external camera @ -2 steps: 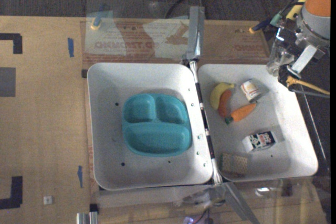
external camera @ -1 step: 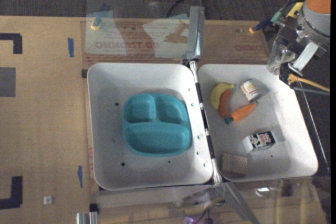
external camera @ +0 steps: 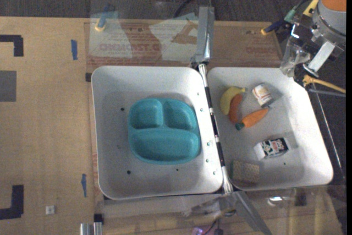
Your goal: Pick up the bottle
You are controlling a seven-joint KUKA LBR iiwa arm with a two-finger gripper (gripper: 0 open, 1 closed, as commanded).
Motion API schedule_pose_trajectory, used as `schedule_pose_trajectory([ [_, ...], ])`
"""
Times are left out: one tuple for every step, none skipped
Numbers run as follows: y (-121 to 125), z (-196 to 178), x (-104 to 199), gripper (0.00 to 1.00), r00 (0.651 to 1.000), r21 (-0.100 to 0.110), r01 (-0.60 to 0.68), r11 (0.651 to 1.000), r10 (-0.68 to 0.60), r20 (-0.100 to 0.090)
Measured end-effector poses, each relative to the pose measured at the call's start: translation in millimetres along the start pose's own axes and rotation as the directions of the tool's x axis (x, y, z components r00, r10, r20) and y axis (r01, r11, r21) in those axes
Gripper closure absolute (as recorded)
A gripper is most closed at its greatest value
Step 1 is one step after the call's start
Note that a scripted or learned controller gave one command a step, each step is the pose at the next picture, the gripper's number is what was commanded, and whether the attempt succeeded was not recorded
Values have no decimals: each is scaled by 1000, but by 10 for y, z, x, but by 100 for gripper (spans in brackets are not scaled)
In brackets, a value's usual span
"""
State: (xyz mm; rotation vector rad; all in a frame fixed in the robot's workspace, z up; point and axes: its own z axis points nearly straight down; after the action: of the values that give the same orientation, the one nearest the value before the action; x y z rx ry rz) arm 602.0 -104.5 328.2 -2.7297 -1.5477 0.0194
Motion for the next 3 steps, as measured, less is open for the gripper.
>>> schedule_pose_trajectory([
  [-7, -82, 16, 100, 1000, 3, 4, 1000, -4, 3],
  [-11, -163, 27, 100, 1000, 6, 6, 1000, -6, 6],
  [-14, -248, 35, 100, 1000, 8, 8, 1000, -8, 9],
])
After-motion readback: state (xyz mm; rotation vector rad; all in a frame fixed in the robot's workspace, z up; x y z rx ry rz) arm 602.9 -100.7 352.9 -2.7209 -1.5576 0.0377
